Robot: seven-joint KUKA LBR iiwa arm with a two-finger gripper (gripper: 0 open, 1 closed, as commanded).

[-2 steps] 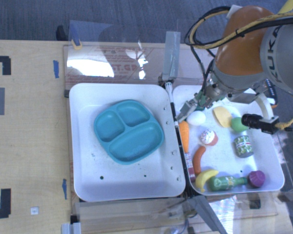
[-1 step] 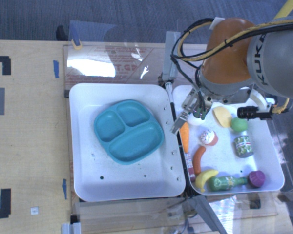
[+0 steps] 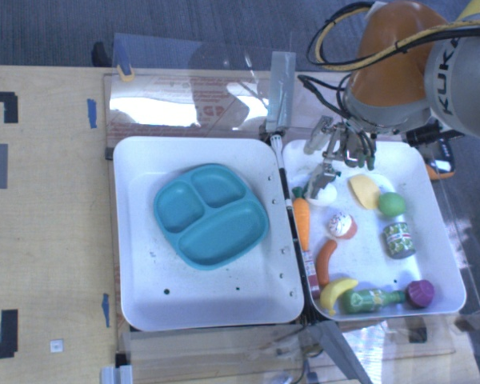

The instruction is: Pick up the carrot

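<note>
Blue and sectioned, the plate point(image 3: 212, 225) sits mid-way in the left bin point(image 3: 136, 294), while the carrot point(image 3: 302, 222) lies lengthwise against the left wall of the right bin point(image 3: 444, 238), green top toward the far edge. Above the far left corner hang the jaws point(image 3: 342, 152), empty, their spread unreadable; they should probably descend turned across the carrot's width, clear of the wall.

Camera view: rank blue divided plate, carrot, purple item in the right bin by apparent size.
1. Blue divided plate, largest by far.
2. Carrot, long and thin along the right bin's left wall.
3. Purple item, smallest, small and round in the near corner.
</note>
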